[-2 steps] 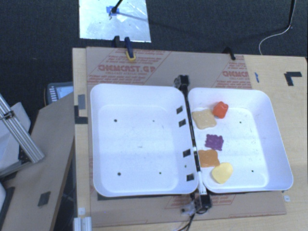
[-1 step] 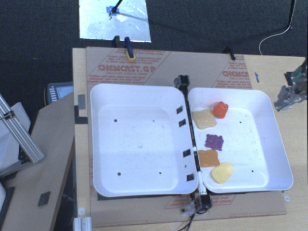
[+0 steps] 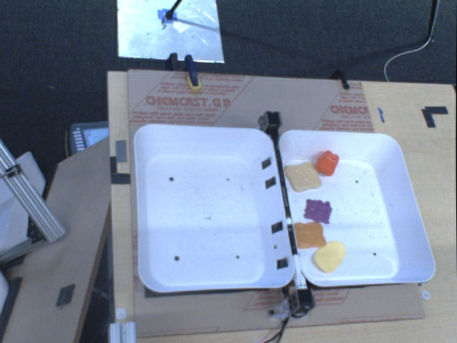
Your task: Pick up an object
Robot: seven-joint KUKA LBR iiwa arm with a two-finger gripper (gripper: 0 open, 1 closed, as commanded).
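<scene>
Dark carpet surrounds a light wooden tabletop (image 3: 86,213) on which a brown cardboard sheet (image 3: 235,98) lies under two shallow white bins set side by side. Small black clips along the seam between them seem to keep the two bins butted together, probably so they cannot slide when something is pushed or lifted.

All the candidate things sit in the right bin (image 3: 407,213), gathered toward its left wall. A small orange-red object (image 3: 327,162) lies nearest the far side, just beside a pale tan, bread-like slab (image 3: 303,176). Below these lies a purple knobbly piece (image 3: 318,210), then an orange square block (image 3: 310,235), touching or nearly touching a yellow rounded piece (image 3: 330,256) closest to the near rim. They look like toy food, though the detail is too coarse to be sure. Being crowded against the wall, they may leave little room for fingers on that side; the orange-red one and the purple one stand a bit freer and look like easier picks.

The left bin (image 3: 150,191) shows its bare floor with a few dark dots.

As for the end effector, its state cannot be judged from this moment, and nothing is lifted: every object rests on the bin floor, so the pick appears not yet done.
</scene>
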